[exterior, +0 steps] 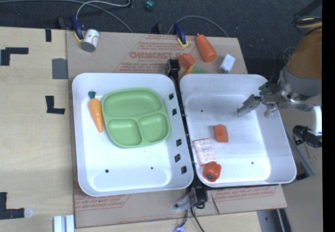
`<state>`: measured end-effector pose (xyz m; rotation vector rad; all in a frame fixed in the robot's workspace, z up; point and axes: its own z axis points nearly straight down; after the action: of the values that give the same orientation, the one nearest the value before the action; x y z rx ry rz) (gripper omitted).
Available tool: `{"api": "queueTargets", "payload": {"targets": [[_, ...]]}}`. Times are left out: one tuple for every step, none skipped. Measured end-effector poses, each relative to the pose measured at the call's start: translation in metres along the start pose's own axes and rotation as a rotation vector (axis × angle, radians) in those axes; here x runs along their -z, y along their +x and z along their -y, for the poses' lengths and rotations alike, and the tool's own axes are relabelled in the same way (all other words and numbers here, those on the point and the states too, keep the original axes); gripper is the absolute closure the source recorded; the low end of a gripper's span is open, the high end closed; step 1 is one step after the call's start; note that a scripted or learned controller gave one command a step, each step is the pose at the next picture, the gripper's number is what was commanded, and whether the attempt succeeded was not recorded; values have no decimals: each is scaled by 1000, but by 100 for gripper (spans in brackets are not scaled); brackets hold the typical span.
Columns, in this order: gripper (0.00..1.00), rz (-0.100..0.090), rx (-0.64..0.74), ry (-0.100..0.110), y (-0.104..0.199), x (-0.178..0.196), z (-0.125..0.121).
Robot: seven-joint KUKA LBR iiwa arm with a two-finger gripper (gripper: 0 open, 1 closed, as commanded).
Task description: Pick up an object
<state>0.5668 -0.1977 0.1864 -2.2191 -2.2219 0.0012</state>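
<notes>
Cardboard under two white bins covers the bench. At the right bin's (pixel 272 121) right rim, the gripper (pixel 251 105) hangs with nothing between its spread fingers, so picking is not yet begun. Inside this bin lie an orange block (pixel 221 133), a packet (pixel 203 148) and a red fruit (pixel 211 171); left of it, the other bin (pixel 84 121) holds a green plate (pixel 136 117) and a carrot (pixel 96 113).

The cardboard sheet (pixel 152 53) under my bins bears red print reading "CHEMCRAFT"; its remaining lettering is illegible.

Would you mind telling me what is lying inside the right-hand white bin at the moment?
The right bin holds an orange block, a red-printed packet and a red tomato-like piece. The gripper covers some of the floor beneath it.
</notes>
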Motion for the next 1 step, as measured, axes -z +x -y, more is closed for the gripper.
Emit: {"api": "queueTargets", "payload": {"targets": [[0, -2, 1, -2, 90, -100, -1]]}}
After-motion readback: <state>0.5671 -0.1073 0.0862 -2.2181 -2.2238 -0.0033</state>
